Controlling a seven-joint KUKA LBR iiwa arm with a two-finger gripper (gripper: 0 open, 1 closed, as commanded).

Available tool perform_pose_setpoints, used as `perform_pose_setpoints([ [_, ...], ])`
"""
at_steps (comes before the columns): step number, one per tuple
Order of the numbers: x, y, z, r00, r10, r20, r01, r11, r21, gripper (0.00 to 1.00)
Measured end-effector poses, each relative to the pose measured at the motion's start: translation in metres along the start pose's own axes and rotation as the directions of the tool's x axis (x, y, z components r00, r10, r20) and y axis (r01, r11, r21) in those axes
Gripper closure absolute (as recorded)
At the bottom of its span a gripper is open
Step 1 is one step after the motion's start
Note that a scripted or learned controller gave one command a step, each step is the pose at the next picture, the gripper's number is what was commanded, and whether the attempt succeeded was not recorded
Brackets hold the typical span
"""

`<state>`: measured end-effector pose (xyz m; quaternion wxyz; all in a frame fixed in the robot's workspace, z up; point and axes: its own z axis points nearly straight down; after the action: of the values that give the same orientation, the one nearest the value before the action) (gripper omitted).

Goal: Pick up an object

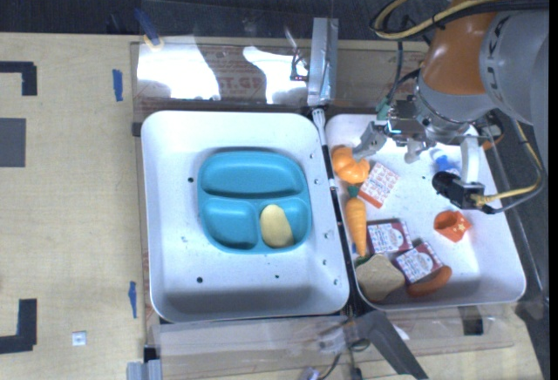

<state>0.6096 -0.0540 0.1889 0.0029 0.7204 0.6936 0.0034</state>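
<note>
Jaws apart and empty, our gripper hovers at the right bin's twelve o'clock, above an orange toy; nothing picked yet.

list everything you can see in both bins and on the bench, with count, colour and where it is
bins: 2, white, side by side on the bench
divided tray: 1, blue, middle of the left bin
yellow egg-shaped item: 1, pale yellow, lower right compartment of the tray
orange toy: 1, orange, upper left of the right bin
carrot: 1, orange, along the right bin's left wall
packets: 3, red and white, one upper middle, two lower middle of the right bin
bread slice: 1, brown, lower left corner of the right bin
sausage: 1, red-orange, near edge of the right bin
small cup: 1, orange, right side of the right bin
arm: 1, grey with orange band, reaching in from the right
gripper: 1, dark, over the right bin's upper part
</note>
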Motion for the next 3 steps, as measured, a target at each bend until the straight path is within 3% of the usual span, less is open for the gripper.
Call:
perform_pose_setpoints([
  [1, -0.041, 0.015, 0.065, 0.999, 0.037, 0.004, -0.037, 0.999, 0.011, 0.00],
  [2, -0.053, -0.008, 0.093, 1.000, 0.024, -0.001, -0.024, 1.000, -0.013, 0.00],
  [3, -0.053, -0.011, 0.090, 1.000, 0.024, 0.001, -0.024, 1.000, -0.002, 1.00],
])
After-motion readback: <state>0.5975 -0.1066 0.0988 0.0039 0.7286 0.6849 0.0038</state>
